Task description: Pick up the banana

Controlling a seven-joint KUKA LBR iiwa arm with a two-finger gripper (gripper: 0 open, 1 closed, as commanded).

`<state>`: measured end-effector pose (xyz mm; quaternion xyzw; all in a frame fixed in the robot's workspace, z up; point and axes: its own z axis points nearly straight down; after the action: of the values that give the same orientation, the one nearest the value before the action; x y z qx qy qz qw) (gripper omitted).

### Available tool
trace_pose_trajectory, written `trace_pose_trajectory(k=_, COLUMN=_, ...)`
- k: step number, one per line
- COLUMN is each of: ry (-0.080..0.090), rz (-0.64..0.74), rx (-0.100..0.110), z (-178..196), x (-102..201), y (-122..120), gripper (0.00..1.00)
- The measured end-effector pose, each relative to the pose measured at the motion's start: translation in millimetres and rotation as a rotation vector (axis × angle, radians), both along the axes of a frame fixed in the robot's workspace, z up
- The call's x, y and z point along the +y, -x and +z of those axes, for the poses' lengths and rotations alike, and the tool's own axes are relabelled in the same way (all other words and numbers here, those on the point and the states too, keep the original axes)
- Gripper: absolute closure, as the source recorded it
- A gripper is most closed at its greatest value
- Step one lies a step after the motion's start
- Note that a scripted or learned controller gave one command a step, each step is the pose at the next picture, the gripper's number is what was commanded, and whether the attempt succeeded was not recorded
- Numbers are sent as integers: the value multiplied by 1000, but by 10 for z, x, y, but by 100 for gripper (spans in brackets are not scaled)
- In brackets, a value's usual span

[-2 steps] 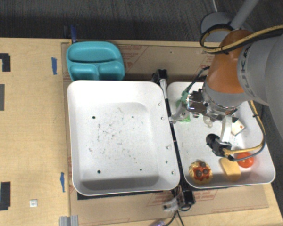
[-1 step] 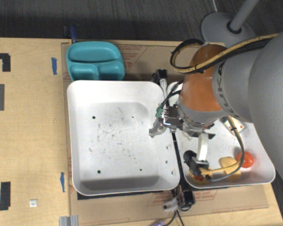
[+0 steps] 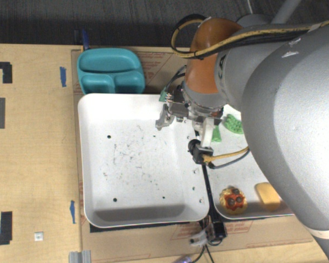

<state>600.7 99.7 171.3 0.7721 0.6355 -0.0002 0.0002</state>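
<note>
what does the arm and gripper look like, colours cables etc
The arm is bulky, rounded and light grey, with a glossy orange band above the wrist. A black-and-yellow cable runs along it and loops near the band. The gripper is a compact grey metal unit with small wires.

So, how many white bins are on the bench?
2. The left white bin lies in the middle of the view, below the teal tray. The right white bin sits beside it, largely covered by the arm, so items there may be hidden.
</note>
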Motion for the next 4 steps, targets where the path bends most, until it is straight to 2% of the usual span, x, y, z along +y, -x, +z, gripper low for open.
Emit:
trace_pose_trajectory(k=1, ry=-1, rz=-60, rx=5, z=-593, x=1024, y=210, gripper=0)
trace_pose_trajectory(k=2, ry=0, rz=72, rx=0, z=651, x=69, y=867, gripper=0)
trace_pose_trajectory(k=3, ry=-1, rz=51, rx=4, z=-690, x=639, y=1118, gripper=0)
trace_pose_trajectory(k=4, ry=0, rz=-312, rx=1, z=364, x=913, y=792, gripper=0)
